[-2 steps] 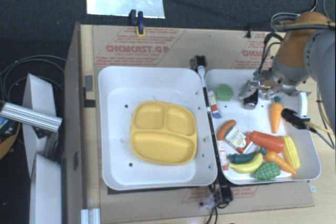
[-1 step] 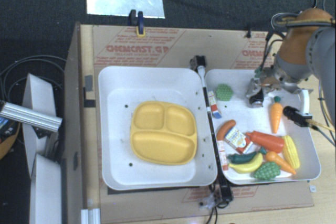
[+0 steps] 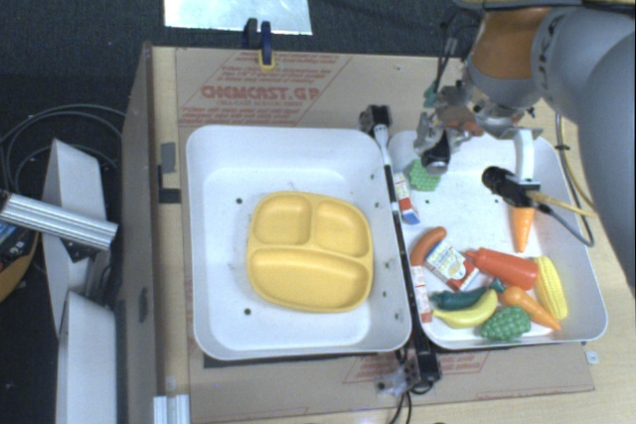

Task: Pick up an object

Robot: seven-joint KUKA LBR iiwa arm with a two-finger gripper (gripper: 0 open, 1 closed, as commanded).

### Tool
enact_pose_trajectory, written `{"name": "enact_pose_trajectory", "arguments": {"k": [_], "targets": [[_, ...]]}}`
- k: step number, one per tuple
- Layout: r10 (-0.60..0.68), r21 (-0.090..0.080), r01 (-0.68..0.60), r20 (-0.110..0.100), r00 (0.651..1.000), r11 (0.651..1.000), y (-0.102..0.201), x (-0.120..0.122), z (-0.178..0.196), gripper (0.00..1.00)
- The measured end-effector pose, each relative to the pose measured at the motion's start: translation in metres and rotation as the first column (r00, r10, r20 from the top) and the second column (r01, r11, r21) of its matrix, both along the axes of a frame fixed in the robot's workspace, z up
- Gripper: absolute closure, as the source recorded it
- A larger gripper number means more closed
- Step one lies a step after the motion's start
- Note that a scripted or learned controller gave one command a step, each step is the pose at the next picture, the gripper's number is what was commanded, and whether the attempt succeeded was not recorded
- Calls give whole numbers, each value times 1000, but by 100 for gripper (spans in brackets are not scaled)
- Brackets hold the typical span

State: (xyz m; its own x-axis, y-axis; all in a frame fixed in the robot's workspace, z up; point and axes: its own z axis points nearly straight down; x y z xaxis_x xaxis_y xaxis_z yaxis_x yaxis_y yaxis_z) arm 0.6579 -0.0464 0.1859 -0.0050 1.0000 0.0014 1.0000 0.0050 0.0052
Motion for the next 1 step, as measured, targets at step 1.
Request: {"name": "enact_pose_trajectory", "arguments": {"k": [1], "targets": [[1, -1, -1, -3, 1000, 1000, 34, -35, 28, 100]]}}
